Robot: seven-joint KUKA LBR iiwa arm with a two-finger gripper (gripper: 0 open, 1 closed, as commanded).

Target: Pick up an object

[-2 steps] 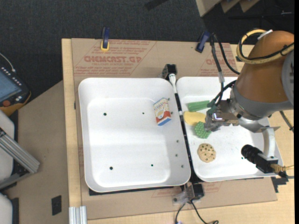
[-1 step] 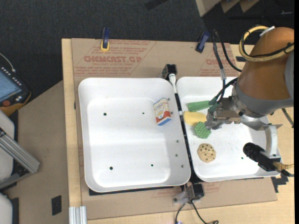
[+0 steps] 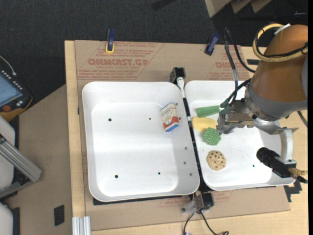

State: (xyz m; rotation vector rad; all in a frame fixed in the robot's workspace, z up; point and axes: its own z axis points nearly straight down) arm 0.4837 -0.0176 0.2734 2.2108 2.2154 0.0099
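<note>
A: Where is the gripper [image 3: 224,123] against the cookie [image 3: 215,159]?

B: Above it in the camera view, low over the right bin [image 3: 244,180], at the end of the grey arm [image 3: 274,67] with its orange band.

A: Fingers spread or pinched?

B: I cannot tell; the wrist covers them from this angle.

A: What lies around the cookie?

B: A green knobbly piece [image 3: 212,136] sits just above it, close by the gripper. A yellow piece [image 3: 201,124] comes next above that, touching or nearly touching the green one. A long green piece [image 3: 207,110] lies farthest up, its right end hidden under the gripper.

A: And to the cookie's left?

B: The left bin [image 3: 127,180] holds a small carton [image 3: 169,117], red, white and blue, tilted, near the divide between the bins and well apart from the cookie.
</note>
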